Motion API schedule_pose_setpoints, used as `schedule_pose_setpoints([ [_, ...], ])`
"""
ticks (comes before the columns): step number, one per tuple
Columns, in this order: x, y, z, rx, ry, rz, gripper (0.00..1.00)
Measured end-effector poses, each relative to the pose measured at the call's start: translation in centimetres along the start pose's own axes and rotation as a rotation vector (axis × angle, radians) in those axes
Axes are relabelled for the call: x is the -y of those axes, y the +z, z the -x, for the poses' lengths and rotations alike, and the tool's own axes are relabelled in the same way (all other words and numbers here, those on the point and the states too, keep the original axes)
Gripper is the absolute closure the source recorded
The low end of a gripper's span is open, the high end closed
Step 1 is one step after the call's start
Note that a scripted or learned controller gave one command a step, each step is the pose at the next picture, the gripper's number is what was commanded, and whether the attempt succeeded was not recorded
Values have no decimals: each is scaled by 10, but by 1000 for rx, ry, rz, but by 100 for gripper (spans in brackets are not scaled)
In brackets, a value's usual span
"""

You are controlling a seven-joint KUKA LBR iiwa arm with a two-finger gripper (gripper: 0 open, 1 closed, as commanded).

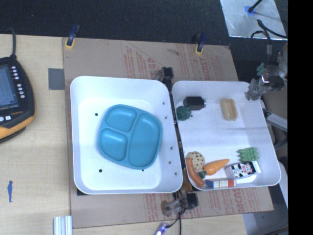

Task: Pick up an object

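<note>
Hand: the hand (pixel 257 88) is sitting at the right bin's (pixel 210 131) upper right rim, small and blurred; I cannot tell whether it is grasping anything.
Nearest target: a tan block (pixel 229 108) is lying alone near the hand.
Crowding risk: the carrot (pixel 215 167), cookie (pixel 195 160) and small box (pixel 243 170) are touching or nearly so, inviting a slipped or double grab.
Wall risk: the black piece (pixel 193 102) and green ball (pixel 184 113) are hugging the bin's left wall.
Left bin: a blue tray (pixel 130 136) is lying flat.
Cut off: the arm is mostly out of frame.
</note>
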State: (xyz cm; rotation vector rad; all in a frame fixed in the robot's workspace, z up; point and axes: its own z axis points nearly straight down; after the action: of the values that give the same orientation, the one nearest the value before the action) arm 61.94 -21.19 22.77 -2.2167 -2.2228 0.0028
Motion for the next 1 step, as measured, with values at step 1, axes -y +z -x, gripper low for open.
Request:
schedule_pose_setpoints([
  [1,-17,1,-41,0,-1,2,100],
])
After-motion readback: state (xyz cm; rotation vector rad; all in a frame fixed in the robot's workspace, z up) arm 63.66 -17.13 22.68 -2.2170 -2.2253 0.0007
